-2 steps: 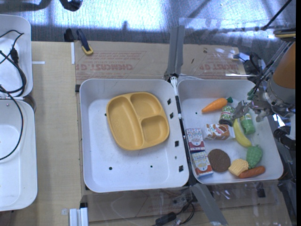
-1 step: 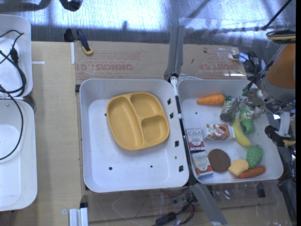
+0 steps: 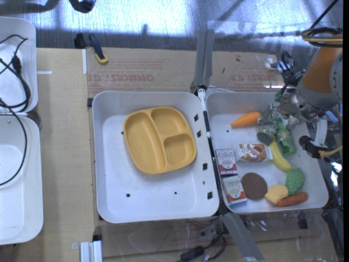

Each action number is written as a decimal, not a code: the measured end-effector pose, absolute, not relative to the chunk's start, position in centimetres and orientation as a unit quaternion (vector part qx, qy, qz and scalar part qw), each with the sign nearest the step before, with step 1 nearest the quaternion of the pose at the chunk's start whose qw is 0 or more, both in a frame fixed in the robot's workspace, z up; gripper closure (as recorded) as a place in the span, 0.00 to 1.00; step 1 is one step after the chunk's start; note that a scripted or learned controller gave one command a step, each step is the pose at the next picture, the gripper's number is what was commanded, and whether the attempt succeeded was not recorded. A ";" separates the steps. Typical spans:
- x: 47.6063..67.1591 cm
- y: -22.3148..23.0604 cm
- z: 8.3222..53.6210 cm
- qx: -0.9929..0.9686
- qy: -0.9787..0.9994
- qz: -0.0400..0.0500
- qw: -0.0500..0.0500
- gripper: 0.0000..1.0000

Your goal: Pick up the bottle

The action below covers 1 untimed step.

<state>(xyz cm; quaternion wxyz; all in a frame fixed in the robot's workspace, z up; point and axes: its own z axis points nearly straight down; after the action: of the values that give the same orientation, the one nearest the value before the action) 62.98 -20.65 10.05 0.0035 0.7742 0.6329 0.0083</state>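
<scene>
The bottle (image 3: 284, 141) is green and lies in the right bin (image 3: 218, 105), near its far right side, between a banana (image 3: 280, 158) and a small grey-green object (image 3: 266, 131). My gripper (image 3: 274, 119) reaches in from the right and hangs just above and to the left of the bottle's upper end, low over the bin. Its tip overlaps the grey-green object, and I cannot make out whether it touches the bottle. The arm's orange band (image 3: 322, 70) is above the bin's far right corner.
The right bin also holds a carrot (image 3: 246, 119), a milk carton (image 3: 253, 153), two small boxes (image 3: 226, 161), a brown cookie (image 3: 254, 184), a green vegetable (image 3: 294, 180) and other toy food. The left bin (image 3: 109, 162) holds a yellow divided plate (image 3: 160, 140). Cables hang at the right.
</scene>
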 end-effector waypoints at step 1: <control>64.7 -19.9 9.4 0.843 0.538 -0.014 -0.016 0.00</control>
<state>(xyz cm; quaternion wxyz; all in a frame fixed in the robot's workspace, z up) 64.66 -19.86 9.44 -0.0159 0.8429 0.5376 -0.0140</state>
